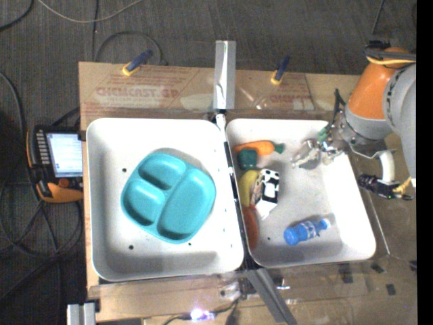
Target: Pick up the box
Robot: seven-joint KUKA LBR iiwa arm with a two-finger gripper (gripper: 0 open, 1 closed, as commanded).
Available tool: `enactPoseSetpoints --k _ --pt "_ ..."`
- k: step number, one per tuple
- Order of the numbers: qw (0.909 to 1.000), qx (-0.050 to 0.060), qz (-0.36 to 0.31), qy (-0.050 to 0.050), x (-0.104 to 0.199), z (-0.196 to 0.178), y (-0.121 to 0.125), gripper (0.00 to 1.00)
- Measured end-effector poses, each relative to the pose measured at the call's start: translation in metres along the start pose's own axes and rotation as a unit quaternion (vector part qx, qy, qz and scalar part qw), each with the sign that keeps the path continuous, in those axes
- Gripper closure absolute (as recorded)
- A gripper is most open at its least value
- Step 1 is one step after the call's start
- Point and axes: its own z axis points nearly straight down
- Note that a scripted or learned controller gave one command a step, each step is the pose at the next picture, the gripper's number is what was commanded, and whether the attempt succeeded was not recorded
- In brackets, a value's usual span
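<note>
Two white bins, box lying mid right bin, hand hovering up-right of it, well apart, fingers spread, grasping nothing

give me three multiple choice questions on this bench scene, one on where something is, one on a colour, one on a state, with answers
1. Where does the divided plate lie?
A. In the left bin
B. In the right bin
C. On the floor

2. What colour is the bottle in the right bin?
A. Red
B. Blue
C. Black

3. How does the gripper stand to the box?
A. It holds the box high over the left bin
B. It presses the box against the bottle
C. It is apart from the box, over the right bin's upper part

Answers: 1 A, the teal plate sits in the middle of the left bin. 2 B, the bottle is blue and lies on its side. 3 C, the black-and-white box lies by the bin's left wall, clear of the gripper.
</note>
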Motion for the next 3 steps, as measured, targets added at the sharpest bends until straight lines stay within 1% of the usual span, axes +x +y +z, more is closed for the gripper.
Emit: enactPoseSetpoints --k 1,2,3 --pt "1.0 -0.006 0.0 -0.004 0.089 0.018 -0.052 0.0" --pt "0.9999 -0.009 0.005 -0.005 0.042 0.017 -0.101 0.0" --pt "1.0 -0.003 -0.002 0.0 0.001 0.002 -0.009 0.0"
